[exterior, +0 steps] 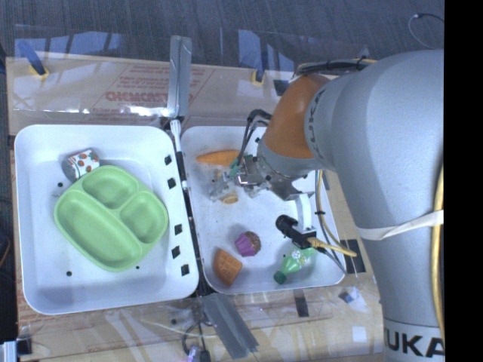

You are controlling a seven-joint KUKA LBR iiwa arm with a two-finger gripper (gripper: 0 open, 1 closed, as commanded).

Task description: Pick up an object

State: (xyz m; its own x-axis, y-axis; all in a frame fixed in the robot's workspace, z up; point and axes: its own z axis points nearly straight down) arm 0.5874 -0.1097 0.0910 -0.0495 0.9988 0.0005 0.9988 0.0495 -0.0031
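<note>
My gripper is low in the right bin, near its back left part. It hangs just in front of an orange carrot-shaped piece and right over a small tan object. I cannot see anything held in it. Further forward lie a purple round object, an orange-brown wedge and a small green bottle on its side.
The left bin holds a light green divided plate and a small patterned can at its back left. The grey arm covers the right bin's right side. A ridge with black clips separates the bins.
</note>
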